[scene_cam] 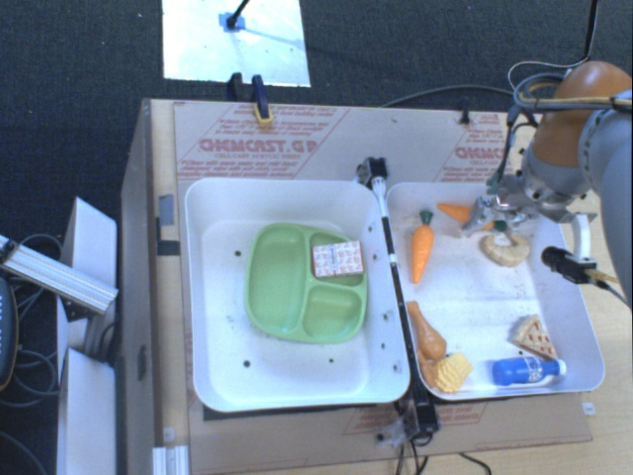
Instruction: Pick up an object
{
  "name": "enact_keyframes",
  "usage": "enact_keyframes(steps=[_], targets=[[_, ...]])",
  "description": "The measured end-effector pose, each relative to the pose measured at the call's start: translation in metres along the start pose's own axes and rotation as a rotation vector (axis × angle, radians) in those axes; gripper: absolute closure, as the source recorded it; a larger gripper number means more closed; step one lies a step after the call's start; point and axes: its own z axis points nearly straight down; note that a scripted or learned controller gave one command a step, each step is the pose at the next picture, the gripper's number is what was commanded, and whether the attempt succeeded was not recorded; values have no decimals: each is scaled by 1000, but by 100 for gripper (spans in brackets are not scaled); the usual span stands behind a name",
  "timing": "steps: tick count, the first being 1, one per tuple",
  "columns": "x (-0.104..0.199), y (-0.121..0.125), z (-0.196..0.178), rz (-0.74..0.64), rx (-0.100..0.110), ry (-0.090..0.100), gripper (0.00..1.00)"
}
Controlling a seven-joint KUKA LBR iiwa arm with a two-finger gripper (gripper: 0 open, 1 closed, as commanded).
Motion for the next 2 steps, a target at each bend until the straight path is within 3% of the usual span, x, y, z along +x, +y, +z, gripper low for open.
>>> enact_keyframes(steps=[1,2], targets=[[1,-56,-38,7,-24,-2,100],[64,-50,9,4,-21,1,100]])
